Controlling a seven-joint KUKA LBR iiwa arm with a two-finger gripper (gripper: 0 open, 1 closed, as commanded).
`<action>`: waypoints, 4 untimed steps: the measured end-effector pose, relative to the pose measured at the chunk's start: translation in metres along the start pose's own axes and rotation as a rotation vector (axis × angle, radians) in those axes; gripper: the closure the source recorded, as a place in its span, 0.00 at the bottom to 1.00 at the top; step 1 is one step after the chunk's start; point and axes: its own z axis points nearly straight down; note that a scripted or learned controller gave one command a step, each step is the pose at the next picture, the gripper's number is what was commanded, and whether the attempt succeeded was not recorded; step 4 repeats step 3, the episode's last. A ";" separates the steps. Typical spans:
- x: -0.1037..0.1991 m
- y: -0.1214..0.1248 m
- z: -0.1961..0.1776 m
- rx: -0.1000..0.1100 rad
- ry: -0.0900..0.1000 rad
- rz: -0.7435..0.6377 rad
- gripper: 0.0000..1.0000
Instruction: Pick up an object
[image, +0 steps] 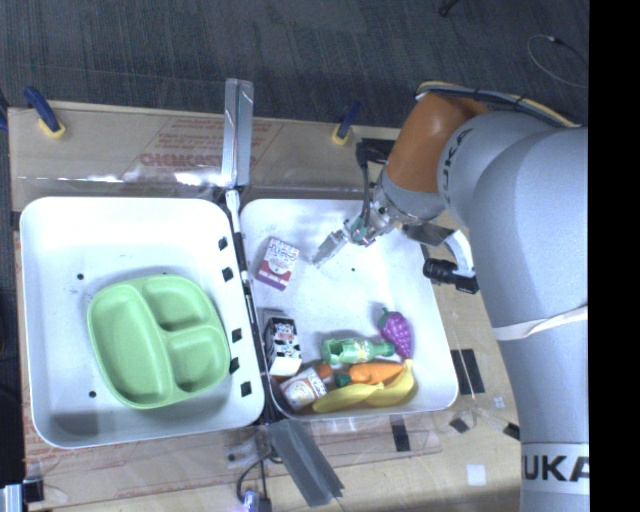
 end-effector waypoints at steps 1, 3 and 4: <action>-0.004 -0.021 0.001 0.004 0.004 0.084 0.00; 0.028 -0.107 0.001 0.004 0.004 0.083 0.00; 0.028 -0.107 0.001 0.004 0.004 0.083 0.00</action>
